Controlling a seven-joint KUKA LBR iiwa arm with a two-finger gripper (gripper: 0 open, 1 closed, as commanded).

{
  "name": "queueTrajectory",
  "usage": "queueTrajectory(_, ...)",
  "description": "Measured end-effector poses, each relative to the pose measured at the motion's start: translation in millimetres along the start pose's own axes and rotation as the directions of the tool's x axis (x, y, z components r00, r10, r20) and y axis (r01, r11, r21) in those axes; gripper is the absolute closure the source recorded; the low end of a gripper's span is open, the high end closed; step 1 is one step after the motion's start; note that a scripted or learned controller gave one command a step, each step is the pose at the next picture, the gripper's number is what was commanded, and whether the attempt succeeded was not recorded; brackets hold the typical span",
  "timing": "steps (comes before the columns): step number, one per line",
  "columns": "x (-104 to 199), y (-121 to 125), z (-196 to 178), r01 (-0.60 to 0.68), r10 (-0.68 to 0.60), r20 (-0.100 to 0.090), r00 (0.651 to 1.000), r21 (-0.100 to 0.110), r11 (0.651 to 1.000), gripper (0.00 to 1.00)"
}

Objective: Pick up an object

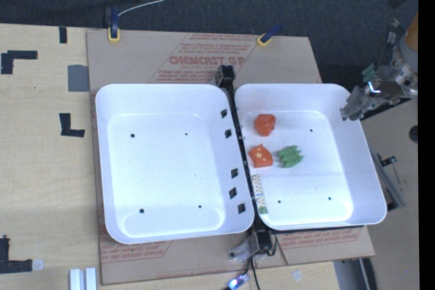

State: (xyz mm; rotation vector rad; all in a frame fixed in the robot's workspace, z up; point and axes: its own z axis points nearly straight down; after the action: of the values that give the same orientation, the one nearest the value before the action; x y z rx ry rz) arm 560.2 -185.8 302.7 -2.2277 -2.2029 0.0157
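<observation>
Three small objects lie in the right bin (353, 146), near its left wall. An orange-red piece (265, 123) is furthest back. In front of it sits a second orange piece with a yellow mark (261, 157), and a small green object (291, 157) lies just to its right. My gripper (355, 109) hangs at the bin's upper right rim, well to the right of the objects and apart from them. Nothing is seen between its dark fingers.
The left bin (109, 146) sits beside the right one, joined by a black clip strip (234, 146). A patterned strip (258, 190) lies in the right bin's front left corner. Both bins rest on a cardboard sheet (204, 54) held by clamps.
</observation>
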Motion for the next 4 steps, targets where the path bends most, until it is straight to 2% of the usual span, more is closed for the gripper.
queueTrajectory(1,76,-75,-6,0.017,-0.017,-0.004,1.0,-0.008,1.0,1.0)
queueTrajectory(2,169,-74,-76,0.024,-0.024,-0.004,1.0,-0.019,1.0,1.0)
queueTrajectory(3,253,-60,-146,0.023,-0.023,-0.003,1.0,-0.021,1.0,1.0)
queueTrajectory(4,292,-79,-237,0.018,-0.018,-0.004,1.0,-0.023,1.0,1.0)
